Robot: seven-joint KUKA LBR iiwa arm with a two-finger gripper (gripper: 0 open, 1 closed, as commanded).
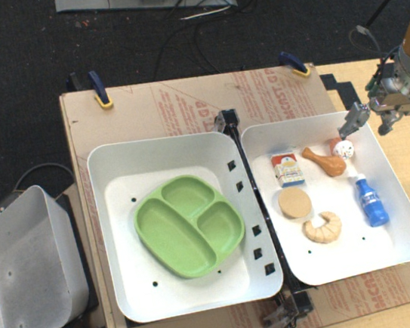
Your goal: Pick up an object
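Note:
In the right bin (400, 245) lie a small red and white carton (287, 168), a brown drumstick (325, 161) with a white die (343, 149) beside it, a round tan disc (295, 203), a pale croissant (323, 227) and a blue bottle (370, 202). My gripper (371, 118) hangs over the bin's upper right corner, above and to the right of the die. Its fingers are spread open with nothing between them.
The left bin (124, 286) holds a green divided plate (190, 225). Black clips (229, 120) join the two bins along the middle. Yellow clamps (103, 97) pin the board at the back. A grey tub (21, 263) stands at the left.

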